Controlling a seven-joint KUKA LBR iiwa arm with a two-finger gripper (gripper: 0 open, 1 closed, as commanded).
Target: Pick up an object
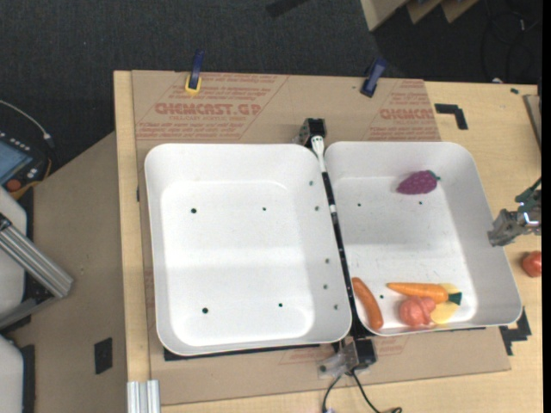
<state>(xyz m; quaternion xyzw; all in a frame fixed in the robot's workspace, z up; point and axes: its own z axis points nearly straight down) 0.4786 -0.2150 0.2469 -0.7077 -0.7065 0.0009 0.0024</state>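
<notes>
Orange carrot (pixel 418 290), green-tipped, lying in right bin (pixel 482 231); end effector (pixel 514 224) state unclear.

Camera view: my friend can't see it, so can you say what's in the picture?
Two shallow white bins sit side by side on a bench. The right bin holds a purple grape bunch, an orange carrot, a sausage and a pinkish fruit. The robot's gripper is at its right rim.

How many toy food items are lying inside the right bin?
5: the purple grapes near the far side; the sausage, carrot, pink fruit and yellow piece clustered at the near edge. The cluster may hide something small.
</notes>
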